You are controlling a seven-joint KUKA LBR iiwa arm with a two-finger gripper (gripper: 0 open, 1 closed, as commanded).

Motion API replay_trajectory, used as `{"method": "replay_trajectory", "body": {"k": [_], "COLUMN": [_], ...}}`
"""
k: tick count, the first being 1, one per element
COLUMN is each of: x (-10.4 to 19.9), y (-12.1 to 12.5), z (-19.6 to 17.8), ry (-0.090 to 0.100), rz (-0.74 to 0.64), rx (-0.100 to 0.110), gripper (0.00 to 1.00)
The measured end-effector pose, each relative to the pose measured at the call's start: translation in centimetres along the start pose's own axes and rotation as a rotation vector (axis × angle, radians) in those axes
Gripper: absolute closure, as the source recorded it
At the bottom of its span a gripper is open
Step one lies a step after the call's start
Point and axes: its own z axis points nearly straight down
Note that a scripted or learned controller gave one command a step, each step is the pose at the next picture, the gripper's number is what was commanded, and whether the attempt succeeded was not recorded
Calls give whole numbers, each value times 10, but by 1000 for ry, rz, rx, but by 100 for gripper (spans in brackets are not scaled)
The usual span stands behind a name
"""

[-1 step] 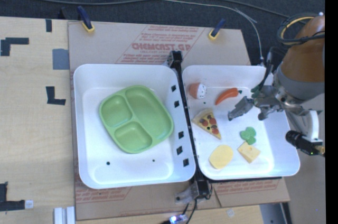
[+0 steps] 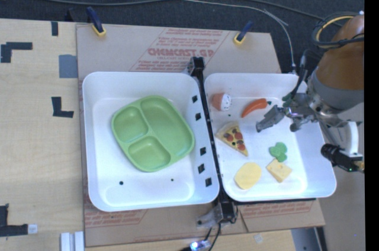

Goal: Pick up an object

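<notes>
I'm reaching in from the right, and my gripper (image 2: 267, 120) hangs over the right bin (image 2: 317, 184), in its upper middle part. Whether anything is clamped in it I cannot tell from this slant, and I see nothing clearly caught there.

The nearest piece to me is the orange-red chili pepper (image 2: 254, 106), lying just up and to the left of my tip, very near but seemingly apart from it. Further left, by the bin's inner wall, sits the small round brown-and-white piece (image 2: 221, 101). Below and left of me lies the pizza slice (image 2: 233, 138), its point aimed toward the bin's lower right. Straight below me is the green broccoli (image 2: 278, 151), with the yellow cheese wedge (image 2: 279, 170) just beneath it and touching or nearly so. The pale yellow round piece (image 2: 247, 175) rests left of the cheese.

Across the divider, the left bin (image 2: 98, 184) holds a green sectioned plate (image 2: 153, 132), well apart from me.
</notes>
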Motion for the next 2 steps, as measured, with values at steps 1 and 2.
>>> {"method": "replay_trajectory", "body": {"k": [1, 2], "x": [-7, -2], "y": [1, -10], "z": [47, 99], "ry": [-1, 1], "rz": [1, 1], "rx": [4, 6], "gripper": [0, 0]}}
